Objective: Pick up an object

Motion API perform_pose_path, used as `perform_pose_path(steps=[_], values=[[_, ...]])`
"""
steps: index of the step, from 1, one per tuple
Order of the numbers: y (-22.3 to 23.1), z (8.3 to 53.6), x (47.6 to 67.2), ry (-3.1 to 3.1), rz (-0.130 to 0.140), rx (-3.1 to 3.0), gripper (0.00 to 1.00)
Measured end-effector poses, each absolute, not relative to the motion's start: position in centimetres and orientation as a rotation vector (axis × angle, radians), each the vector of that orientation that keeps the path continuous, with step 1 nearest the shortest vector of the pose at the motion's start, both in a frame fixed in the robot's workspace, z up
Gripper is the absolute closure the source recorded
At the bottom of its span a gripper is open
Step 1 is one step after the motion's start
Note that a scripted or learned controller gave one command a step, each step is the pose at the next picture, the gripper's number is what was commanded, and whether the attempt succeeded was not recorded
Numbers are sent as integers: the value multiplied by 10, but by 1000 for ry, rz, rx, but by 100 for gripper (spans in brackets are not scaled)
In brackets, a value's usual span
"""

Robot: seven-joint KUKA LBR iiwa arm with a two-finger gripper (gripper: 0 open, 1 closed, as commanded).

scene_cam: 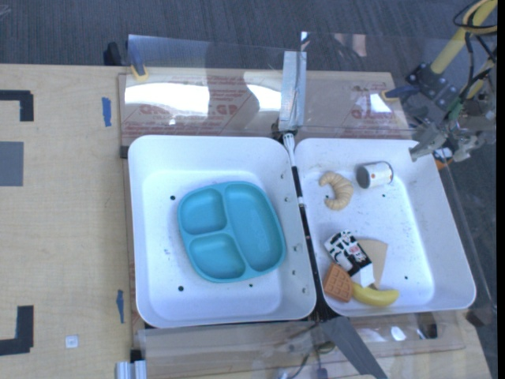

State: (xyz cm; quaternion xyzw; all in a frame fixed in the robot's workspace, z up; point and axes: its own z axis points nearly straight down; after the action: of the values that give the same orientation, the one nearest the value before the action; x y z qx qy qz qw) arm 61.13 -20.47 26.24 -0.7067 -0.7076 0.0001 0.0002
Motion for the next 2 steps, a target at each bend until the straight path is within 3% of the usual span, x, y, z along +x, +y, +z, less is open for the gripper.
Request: perform_pose_path(steps=[1,2], values=[[-172,123,601,-1761,10,-2590,0],[-135,87,650,-1845,-3,-2546,0]])
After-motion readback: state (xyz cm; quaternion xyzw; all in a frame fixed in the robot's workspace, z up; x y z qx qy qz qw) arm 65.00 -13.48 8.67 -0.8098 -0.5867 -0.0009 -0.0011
